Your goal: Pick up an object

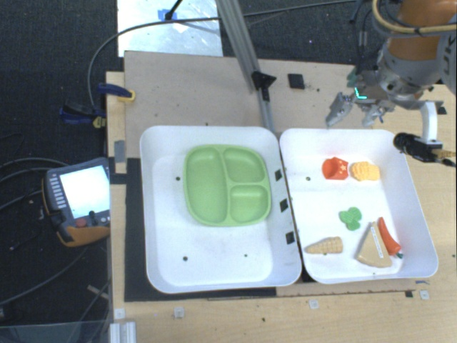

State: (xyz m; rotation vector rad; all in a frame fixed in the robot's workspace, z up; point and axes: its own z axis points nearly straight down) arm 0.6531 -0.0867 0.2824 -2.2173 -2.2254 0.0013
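Observation:
My gripper (355, 111) hangs above the far edge of the right bin (410, 191), its two fingers spread apart with nothing between them. Below it in that bin lie an orange-red toy piece (334, 168) and a yellow corn piece (365, 171) side by side. Nearer the front are a small green broccoli piece (350, 218), a tan ice-cream cone (324, 246), a wedge-shaped sandwich piece (373, 249) and a red chili (389, 236) beside it. All of these lie well clear of the gripper.
The left bin (161, 256) holds a green divided plate (228, 184). A grey pole (240, 34) slants across the back of the bench. A tablet-like device (80, 199) and cables lie off the bench at left.

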